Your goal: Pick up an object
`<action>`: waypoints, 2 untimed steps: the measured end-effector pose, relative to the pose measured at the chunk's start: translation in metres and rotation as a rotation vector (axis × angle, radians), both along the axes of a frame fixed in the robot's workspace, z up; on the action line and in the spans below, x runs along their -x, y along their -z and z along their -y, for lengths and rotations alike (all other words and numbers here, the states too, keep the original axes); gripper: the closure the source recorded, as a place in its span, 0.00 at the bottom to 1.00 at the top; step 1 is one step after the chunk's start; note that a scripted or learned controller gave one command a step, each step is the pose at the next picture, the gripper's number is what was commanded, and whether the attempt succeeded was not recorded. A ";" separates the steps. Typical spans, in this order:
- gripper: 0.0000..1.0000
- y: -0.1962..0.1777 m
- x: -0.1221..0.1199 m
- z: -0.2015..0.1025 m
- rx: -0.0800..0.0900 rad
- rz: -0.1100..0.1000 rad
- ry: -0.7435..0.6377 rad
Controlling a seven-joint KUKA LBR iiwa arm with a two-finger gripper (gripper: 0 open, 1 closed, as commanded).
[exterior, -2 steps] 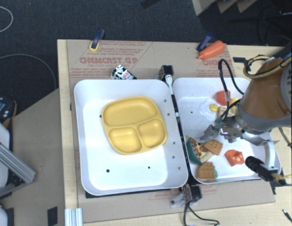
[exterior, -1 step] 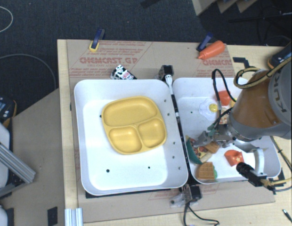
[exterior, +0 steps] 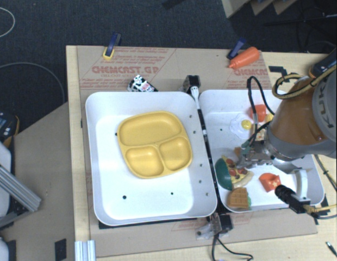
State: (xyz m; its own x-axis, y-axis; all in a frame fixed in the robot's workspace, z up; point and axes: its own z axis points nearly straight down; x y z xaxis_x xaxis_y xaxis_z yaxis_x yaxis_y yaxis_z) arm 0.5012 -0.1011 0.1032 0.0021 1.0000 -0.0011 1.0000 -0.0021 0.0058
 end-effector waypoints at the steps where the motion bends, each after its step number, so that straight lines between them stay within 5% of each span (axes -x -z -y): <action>1: 1.00 -0.056 0.008 -0.003 0.001 0.000 -0.003; 2: 1.00 -0.117 0.003 0.004 0.001 0.001 -0.003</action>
